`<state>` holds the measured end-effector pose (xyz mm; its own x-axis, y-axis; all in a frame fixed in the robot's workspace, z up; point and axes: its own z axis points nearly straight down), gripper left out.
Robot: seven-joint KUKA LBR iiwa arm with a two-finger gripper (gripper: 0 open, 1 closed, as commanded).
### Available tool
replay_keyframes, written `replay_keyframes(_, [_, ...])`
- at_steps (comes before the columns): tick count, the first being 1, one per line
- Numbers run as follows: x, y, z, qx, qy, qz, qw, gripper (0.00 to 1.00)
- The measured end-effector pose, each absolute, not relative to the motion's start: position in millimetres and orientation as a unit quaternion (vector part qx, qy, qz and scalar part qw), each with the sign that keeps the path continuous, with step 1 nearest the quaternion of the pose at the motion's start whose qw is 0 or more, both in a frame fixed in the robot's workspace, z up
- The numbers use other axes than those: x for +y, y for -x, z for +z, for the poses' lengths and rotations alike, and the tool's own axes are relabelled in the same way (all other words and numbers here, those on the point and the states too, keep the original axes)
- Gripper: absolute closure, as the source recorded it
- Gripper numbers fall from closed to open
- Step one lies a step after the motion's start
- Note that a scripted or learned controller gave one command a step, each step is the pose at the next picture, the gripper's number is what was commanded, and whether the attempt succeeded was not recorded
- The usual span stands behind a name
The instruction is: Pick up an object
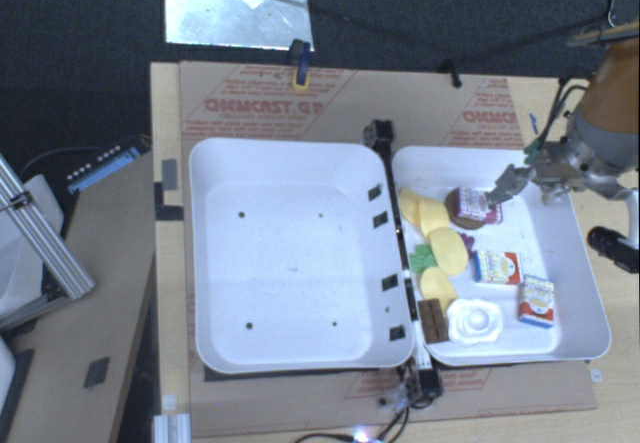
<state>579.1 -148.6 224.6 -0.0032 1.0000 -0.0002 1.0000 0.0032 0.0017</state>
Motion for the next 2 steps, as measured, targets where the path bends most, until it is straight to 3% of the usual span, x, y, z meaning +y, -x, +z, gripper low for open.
replay_keyframes(1, [-86.4, -574.8, 149.3, 0.71, -0.704, 0.0, -0.002, 0.0])
replay_keyframes(2, [-47.3, -626.7, 268.2, 0.711, -0.704, 0.005, 0.005, 0.0])
